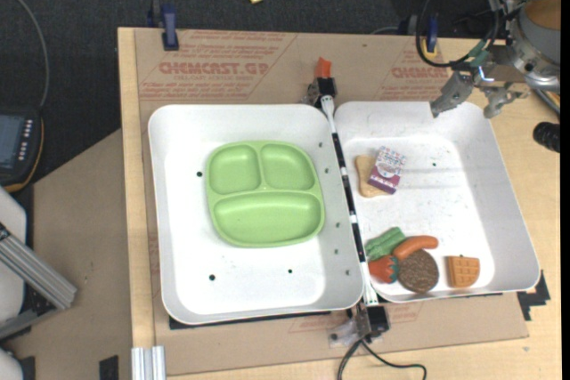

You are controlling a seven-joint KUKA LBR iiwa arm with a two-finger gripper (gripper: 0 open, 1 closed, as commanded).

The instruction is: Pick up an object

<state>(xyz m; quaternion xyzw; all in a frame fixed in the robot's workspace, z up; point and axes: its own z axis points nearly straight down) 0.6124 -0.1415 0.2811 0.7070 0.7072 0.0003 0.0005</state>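
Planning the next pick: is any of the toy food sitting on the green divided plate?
No. The green divided plate lies bare in the left bin, while the toy food, such as the waffle, sits in the right bin.

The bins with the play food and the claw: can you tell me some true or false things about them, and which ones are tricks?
1. The green plate sits in the left bin. True.
2. The green plate has three sections. True.
3. The claw is gripping the waffle. False: nothing is between its fingers, and it hangs over the right bin's far edge, while the waffle lies at the near edge.
4. The carrot lies in the left bin. False: it is in the right bin, near the brown patty.
5. A small purple and white packet lies in the right bin. True.
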